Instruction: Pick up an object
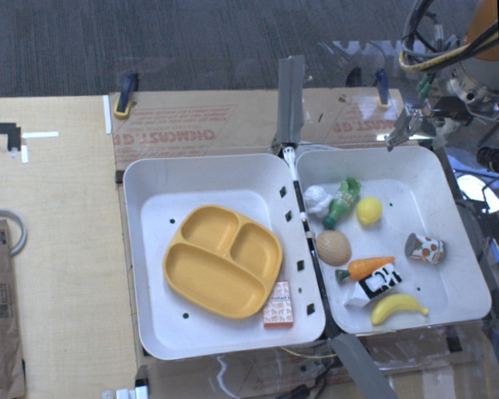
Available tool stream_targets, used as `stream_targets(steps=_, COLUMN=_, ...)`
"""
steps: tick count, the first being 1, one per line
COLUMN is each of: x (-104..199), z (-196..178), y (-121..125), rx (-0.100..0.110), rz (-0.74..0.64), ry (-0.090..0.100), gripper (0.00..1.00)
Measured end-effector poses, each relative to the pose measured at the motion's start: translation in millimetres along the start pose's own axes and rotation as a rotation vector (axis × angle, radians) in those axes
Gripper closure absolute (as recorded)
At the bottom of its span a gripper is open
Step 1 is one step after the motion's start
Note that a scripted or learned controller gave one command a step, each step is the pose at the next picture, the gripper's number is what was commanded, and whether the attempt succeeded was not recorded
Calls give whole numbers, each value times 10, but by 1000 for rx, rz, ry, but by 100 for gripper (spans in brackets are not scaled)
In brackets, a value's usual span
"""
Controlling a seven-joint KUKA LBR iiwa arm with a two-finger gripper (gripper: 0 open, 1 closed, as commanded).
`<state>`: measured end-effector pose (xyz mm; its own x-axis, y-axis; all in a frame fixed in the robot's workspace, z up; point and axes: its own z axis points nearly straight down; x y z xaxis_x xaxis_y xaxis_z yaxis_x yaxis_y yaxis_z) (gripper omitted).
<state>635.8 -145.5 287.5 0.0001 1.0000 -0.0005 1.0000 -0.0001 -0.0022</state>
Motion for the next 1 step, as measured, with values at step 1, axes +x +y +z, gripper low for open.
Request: stream_targets(steps=1, x=-549, z=618, y=228, rx=0, rz=-62, ry=-2, gripper=0)
